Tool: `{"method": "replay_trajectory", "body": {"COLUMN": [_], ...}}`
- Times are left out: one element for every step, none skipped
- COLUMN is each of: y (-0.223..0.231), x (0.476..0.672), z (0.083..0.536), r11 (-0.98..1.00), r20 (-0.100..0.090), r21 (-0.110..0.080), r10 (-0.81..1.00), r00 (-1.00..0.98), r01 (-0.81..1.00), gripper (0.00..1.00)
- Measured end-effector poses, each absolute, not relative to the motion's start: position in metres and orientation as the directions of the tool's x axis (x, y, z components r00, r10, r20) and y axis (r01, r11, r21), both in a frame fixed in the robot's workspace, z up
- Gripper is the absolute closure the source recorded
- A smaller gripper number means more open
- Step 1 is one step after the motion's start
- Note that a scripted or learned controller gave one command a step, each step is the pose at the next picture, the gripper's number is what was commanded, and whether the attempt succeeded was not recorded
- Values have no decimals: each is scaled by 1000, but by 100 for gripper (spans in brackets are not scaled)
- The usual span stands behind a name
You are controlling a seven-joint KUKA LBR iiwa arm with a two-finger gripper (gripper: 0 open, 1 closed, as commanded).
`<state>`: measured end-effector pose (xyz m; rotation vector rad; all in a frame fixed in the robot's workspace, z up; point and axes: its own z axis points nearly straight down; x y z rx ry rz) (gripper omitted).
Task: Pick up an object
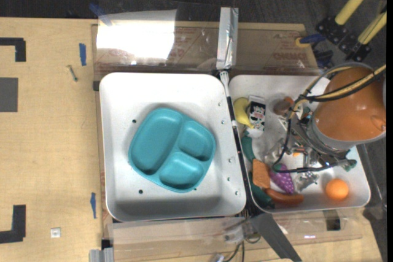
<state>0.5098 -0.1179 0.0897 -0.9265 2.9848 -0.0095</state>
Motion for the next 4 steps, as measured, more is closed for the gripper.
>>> {"method": "replay_trajectory", "body": {"y": [-116, -196, -139, -198], "x": [514, 538, 571, 616], "z": [102, 230, 147, 209], "r11": [823, 757, 927, 950], "r20": [-24, -9, -3, -13], "r21": [-17, -16, 2, -8], "r10": [-568, -653, -375, -312], "r00": [-823, -757, -927, -950], "r01": [-568, -653, -375, -312], "gripper": [100, 100, 100, 100]}}
